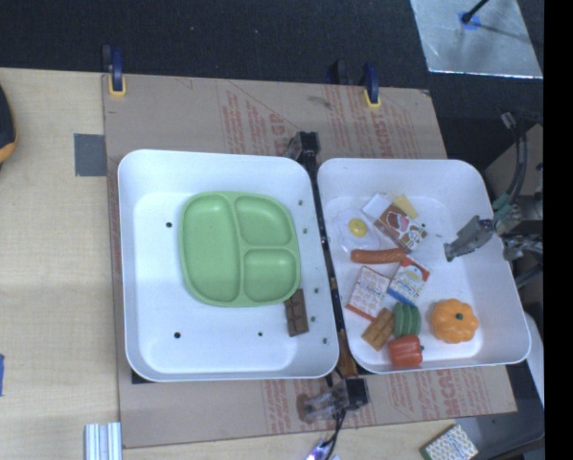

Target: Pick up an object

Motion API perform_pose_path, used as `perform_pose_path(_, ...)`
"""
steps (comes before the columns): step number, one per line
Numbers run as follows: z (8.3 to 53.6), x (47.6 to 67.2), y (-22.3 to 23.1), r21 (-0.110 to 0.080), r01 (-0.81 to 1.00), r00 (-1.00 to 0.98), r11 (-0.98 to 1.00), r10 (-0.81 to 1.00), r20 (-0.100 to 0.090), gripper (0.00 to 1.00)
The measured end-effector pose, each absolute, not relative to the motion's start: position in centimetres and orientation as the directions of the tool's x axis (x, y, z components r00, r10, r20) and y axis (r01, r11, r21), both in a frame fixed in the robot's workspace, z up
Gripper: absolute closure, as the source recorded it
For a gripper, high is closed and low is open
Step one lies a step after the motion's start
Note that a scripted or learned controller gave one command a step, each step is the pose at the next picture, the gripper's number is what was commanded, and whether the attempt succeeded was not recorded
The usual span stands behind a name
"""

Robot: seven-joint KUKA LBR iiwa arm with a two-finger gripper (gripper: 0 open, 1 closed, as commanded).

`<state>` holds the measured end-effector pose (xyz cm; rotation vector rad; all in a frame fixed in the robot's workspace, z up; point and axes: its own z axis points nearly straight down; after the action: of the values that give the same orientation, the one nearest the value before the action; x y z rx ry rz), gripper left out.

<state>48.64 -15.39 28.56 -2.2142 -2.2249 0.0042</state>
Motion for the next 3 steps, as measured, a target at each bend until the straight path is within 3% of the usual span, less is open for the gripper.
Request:
perform_pose_path(1, 15.1, 49.0, -13.8, -0.013, 1.000, -0.006, 0.006, 1.000, 0.004, 0.00)
perform_pose_path(2, 9.0, 58.9, -11.7, 0.003, 1.000, -0.011, 0.011, 1.000, -0.002, 0.00)
perform_pose_path(3, 9.2, 63.9, -10.2, -0.012, 1.000, -0.009, 0.009, 1.000, 0.003, 0.00)
